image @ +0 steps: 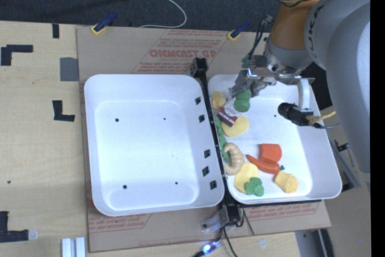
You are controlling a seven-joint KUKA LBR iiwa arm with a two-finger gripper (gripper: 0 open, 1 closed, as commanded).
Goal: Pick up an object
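Camera view has the gripper (245, 88) low in the right bin (313, 156), poised over a green toy (242, 102) at the far edge of a pile hugging the dividing wall. Whether it is released or clenched I cannot tell. Left bin (144, 141) waits alongside on the worktop (36, 129).

Looks like a robotics lab to me, I think: grey industrial arm (337, 39), two shallow white plastic bins (96, 129) clamped onto brown cardboard sheet (174, 54), black tape marks (60, 110) on my wooden bench (30, 147).
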